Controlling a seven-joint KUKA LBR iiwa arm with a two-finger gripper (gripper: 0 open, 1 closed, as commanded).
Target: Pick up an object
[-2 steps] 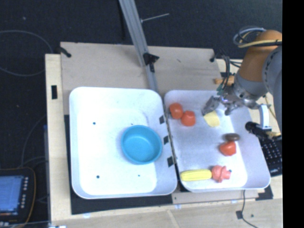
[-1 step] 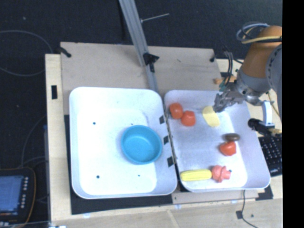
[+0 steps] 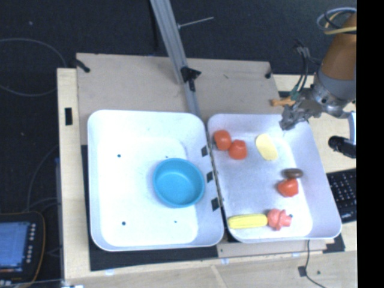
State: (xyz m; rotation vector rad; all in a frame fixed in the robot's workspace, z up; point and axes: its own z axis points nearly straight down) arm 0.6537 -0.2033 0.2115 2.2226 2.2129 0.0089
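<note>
the gripper (image 3: 290, 121) hangs over the right bin's (image 3: 303, 230) far right corner, near a pale yellow object (image 3: 267, 147); whether it grips anything, i cannot tell.

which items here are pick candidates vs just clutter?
Pick candidates, right bin:
- two red-orange round pieces
- pale yellow piece
- brown-topped red piece
- long yellow piece
- pink piece
- end effector over the bin's far right corner, nothing visibly held

Lying about:
- blue bowl, left bin
- keyboard
- metal pole
</note>
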